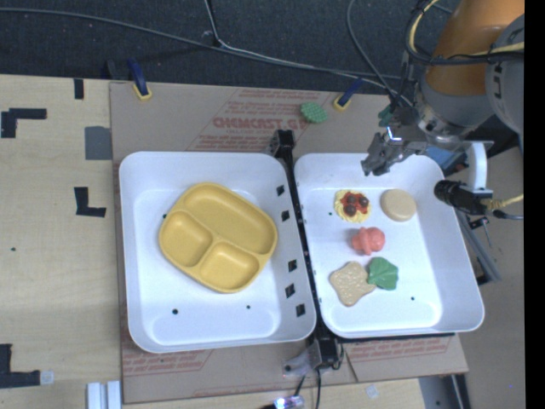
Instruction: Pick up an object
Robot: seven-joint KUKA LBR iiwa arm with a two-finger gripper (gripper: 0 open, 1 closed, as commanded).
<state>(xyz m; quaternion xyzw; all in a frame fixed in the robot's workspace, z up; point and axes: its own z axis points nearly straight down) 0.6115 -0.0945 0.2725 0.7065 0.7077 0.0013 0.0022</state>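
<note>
You are at the very start of the pick: nothing has been lifted yet, and all five toy foods lie on the floor of the right bin (pixel 443 254). The gripper (pixel 381 162) hangs over that bin's far edge, above and behind the pizza piece (pixel 352 204), with nothing between its fingers; they look parted a little, though the dark tips blur together from this angle, so treat that as a likely reading. What remains is the whole job: choose a target, descend, close and lift. The pizza piece and the round tan bun (pixel 398 204) sit nearest the tool, apart from each other. The red piece (pixel 368 240) lies just in front of them, and the tan cracker (pixel 349 283) touches the green leaf (pixel 383 273), which could foul a grasp on either. The left bin (pixel 136 228) carries a yellow divided tray (pixel 218 237), well clear of your work, and a small green item (pixel 313 113) rests on the cardboard behind the bins.
</note>
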